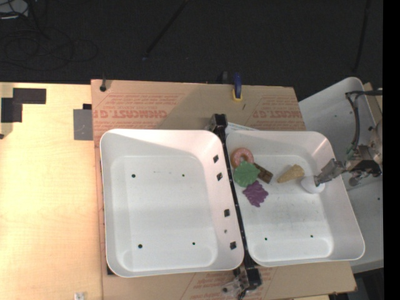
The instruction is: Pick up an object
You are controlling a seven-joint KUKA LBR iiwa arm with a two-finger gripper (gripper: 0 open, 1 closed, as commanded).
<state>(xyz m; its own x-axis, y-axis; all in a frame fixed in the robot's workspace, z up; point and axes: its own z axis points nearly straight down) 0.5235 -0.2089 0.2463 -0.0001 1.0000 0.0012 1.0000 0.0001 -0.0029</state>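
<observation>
1. Camera view: two shallow white bins sit side by side on a brown cardboard sheet (187,108), which lies on a pale wooden bench (44,192).
2. The left bin (119,161) shows only its bare white floor with a few small dark dots.
3. The right bin (337,230) holds a cluster of small things in its far left part, close to the wall it shares with the left bin.
4. A pink ring (241,155) lies farthest back in that cluster, just beside the dividing wall.
5. A green piece (245,174) lies directly on the near side of the ring and touches or overlaps it.
6. A purple piece (255,194) lies just near of the green one, at its right edge, touching it.
7. A small brown block (264,174) sticks out from the right side of the green piece.
8. A tan cone (290,174) lies on its side well to the right of the cluster, apart from it, in the far middle of the bin.
9. A small white round thing (311,185) rests on the bin floor just right of the cone; it is too pale against the bin to tell what it is.
10. The gripper (325,175) reaches in from the right over the right bin's far right part, its tip just above or at the white round thing.
11. Whether the jaws are parted or closed cannot be told from this view, and nothing can be seen held between them.
12. The arm's grey wrist and cables (365,158) show at the right edge, above a white panel (331,105) beside the bin.
</observation>
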